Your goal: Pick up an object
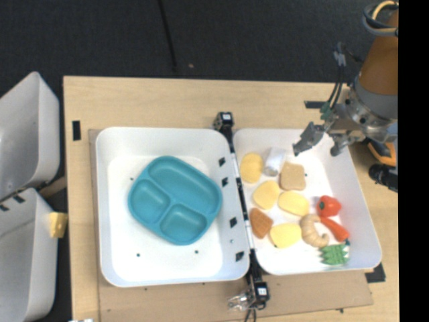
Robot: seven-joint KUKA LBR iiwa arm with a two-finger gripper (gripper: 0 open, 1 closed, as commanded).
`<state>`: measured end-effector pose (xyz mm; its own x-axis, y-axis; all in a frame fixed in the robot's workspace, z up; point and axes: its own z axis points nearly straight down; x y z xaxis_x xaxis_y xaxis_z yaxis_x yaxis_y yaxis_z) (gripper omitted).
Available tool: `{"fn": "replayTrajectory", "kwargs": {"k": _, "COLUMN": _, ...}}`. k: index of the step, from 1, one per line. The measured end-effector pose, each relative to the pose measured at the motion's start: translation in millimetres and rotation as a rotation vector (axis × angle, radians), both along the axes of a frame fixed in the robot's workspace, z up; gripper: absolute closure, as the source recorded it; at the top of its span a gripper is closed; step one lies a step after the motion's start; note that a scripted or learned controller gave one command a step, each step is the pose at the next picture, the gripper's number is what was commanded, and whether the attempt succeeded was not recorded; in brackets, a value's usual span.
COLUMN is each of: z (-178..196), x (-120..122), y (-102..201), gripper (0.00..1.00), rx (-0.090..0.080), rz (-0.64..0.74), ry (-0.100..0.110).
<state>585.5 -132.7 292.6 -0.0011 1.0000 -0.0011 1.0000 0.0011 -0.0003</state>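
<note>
The right bin point(355, 186) holds several toy foods. Among them are yellow pieces point(266, 194), a tan slice point(292, 176), a small white item point(275, 158), a red pepper point(328, 206), a beige curled piece point(313, 230) and a green piece point(335, 253). My gripper point(323, 141) hangs over the bin's far right corner, above and to the right of the tan slice. Its two fingers are spread apart and it stands open with nothing between them.
A blue divided plate point(175, 198) lies in the left bin point(110, 247). An orange-brown piece point(260, 223) sits beside the divider between the bins. White containers point(23, 133) stand off the bench's left edge.
</note>
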Motion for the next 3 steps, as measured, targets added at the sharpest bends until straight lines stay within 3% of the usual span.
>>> {"fn": "replayTrajectory", "kwargs": {"k": 2, "z": -103.9, "x": -69.5, "y": 22.8, "gripper": 0.00, "rx": 0.002, "rz": -0.002, "ry": 0.005}}
{"fn": "replayTrajectory", "kwargs": {"k": 3, "z": -161.2, "x": -70.4, "y": -7.1, "gripper": 0.00, "rx": 0.000, "rz": -0.004, "ry": 0.005}}
